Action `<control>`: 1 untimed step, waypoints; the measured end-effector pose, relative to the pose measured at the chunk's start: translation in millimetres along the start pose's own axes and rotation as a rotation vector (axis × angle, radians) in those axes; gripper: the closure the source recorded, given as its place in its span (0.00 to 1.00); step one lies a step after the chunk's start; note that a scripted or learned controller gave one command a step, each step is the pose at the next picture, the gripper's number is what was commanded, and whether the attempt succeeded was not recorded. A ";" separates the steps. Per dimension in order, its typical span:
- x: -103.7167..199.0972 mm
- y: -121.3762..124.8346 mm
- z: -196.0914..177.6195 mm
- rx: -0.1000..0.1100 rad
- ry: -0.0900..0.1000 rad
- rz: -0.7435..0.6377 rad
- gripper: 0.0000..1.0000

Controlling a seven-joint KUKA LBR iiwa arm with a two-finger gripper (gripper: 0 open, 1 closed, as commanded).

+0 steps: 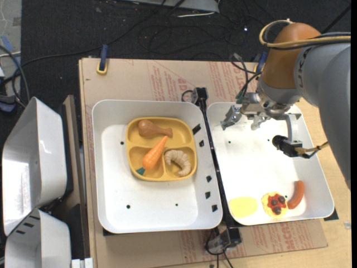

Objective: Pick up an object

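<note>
My gripper hangs over the far part of the right bin, its two fingers spread open with nothing between them. Along that bin's near edge lie a flat yellow disc, a small round tart with red and dark topping and an orange-red sausage, all well clear of the gripper. In the left bin a yellow divided plate holds a drumstick, a carrot and a shrimp.
A black fitting on a cable hangs from the arm over the right bin's right side. A raised divider with black clips separates the bins. Grey-white tubs stand to the left of the bench.
</note>
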State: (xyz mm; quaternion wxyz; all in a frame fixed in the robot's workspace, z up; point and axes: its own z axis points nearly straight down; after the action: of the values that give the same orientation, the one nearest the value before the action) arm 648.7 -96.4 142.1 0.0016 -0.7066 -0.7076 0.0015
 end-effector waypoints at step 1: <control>0.6 -0.4 52.8 -0.001 -0.001 0.002 0.00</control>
State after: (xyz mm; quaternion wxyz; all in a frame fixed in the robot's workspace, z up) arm 648.1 -95.8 89.3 0.0010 -0.7074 -0.7068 0.0012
